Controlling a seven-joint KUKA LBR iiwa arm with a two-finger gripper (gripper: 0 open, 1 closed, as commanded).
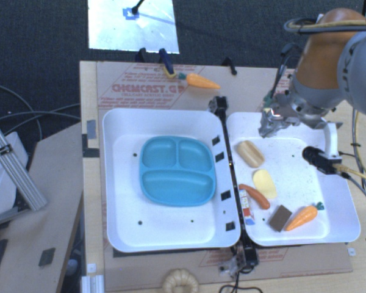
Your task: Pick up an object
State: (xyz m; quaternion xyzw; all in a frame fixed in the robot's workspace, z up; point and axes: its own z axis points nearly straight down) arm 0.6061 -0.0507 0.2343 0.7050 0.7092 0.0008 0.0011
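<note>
So the nearest candidate to grab looks like the bread roll [251, 153], lying in the right bin [348, 221] up near its back-left corner, just beside the yellow piece [264, 182] and a bit up from the hot dog [255, 196]. Further toward the front there's a brown block [280, 218] touching or almost touching a toy carrot [303, 217]. The gripper [271, 127] sits over the back edge of that same bin, just up and right of the roll, nothing in it as far as I can see, but honestly can't tell whether the jaws are spread or pressed together from this angle. If I were doing this step, I'd come straight down on the roll across its short side, since it's got free room around it, and avoid the block/carrot pair because they'd likely shove each other. Left bin [119, 224] has the blue divided plate [177, 170]; another carrot [200, 82] lies on the counter [244, 90] behind the bins.
</note>
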